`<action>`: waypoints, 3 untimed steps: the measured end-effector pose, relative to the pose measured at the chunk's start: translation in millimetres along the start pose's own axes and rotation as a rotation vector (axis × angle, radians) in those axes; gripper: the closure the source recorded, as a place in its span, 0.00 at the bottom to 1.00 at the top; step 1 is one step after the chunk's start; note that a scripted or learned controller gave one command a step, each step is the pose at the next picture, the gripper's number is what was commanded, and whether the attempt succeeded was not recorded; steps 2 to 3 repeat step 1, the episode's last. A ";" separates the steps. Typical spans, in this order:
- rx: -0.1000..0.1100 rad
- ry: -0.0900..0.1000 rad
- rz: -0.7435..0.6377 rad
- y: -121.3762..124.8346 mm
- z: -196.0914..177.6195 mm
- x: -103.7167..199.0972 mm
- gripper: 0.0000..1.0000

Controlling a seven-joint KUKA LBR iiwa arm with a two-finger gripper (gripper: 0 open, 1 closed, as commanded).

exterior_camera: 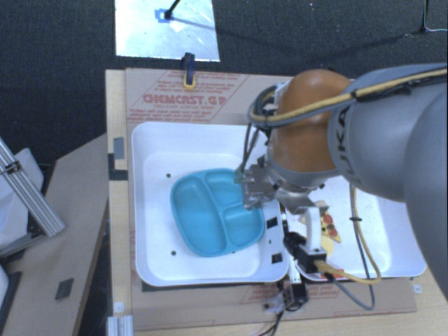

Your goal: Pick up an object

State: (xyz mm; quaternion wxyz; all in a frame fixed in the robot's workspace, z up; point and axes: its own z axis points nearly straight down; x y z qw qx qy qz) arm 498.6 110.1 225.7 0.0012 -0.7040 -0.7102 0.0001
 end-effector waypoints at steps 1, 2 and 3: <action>-0.002 -0.001 0.006 1.2 -0.3 -2.5 0.00; -0.002 -0.001 0.006 1.2 -0.3 -2.5 0.00; -0.002 -0.001 0.006 1.2 -0.3 -2.5 0.00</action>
